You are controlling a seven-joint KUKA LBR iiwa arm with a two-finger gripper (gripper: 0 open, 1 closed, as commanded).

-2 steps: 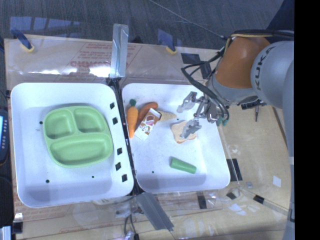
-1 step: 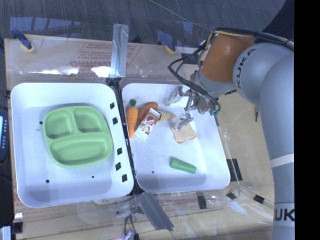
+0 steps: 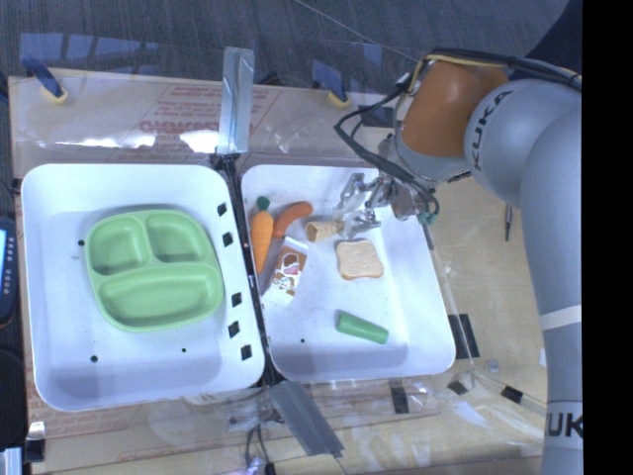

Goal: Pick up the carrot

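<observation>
The gripper hung over the upper part of the right bin, its metal fingers slightly parted and holding nothing — the tips stood just above a small pale food piece. The carrot lay upright against that bin's left wall, touching a sausage. One each also lay there: toast slice, green stick, small packet. The left bin held one green divided plate (three compartments).

Grey arm enters from the right edge, orange wrist band upper right, gripper pointing left at centre-right.
</observation>
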